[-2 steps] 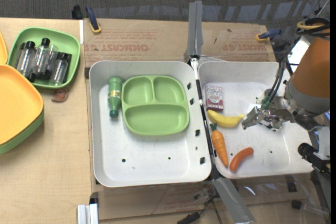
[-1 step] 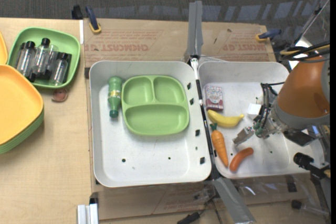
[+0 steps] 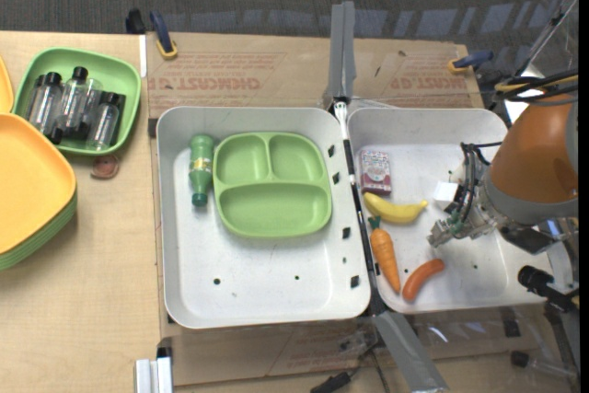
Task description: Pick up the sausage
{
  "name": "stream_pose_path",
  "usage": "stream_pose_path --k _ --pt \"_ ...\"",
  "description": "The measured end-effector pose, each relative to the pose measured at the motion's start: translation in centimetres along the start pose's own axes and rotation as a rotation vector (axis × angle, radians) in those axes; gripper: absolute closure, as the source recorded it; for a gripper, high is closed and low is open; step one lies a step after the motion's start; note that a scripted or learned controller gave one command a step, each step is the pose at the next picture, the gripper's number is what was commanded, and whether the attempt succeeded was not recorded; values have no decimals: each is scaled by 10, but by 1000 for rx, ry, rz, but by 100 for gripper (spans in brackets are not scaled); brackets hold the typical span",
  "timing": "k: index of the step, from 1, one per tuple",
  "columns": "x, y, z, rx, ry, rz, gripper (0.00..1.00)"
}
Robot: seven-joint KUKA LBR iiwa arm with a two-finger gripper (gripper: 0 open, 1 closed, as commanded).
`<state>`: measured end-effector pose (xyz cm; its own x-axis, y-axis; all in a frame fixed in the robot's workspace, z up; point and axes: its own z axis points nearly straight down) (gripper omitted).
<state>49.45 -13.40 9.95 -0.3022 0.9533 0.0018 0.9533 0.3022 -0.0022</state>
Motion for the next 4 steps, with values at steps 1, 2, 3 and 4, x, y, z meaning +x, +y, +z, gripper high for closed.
stream_pose_path --k 1,2,3,4 --pt "-60 -34 -60 -2 -2 395 100" --pt "-93 64 -61 0 -3 540 100" --pt "-46 51 -57 2 -1 658 100" --pt "-82 32 -13 -37 13 1030 100"
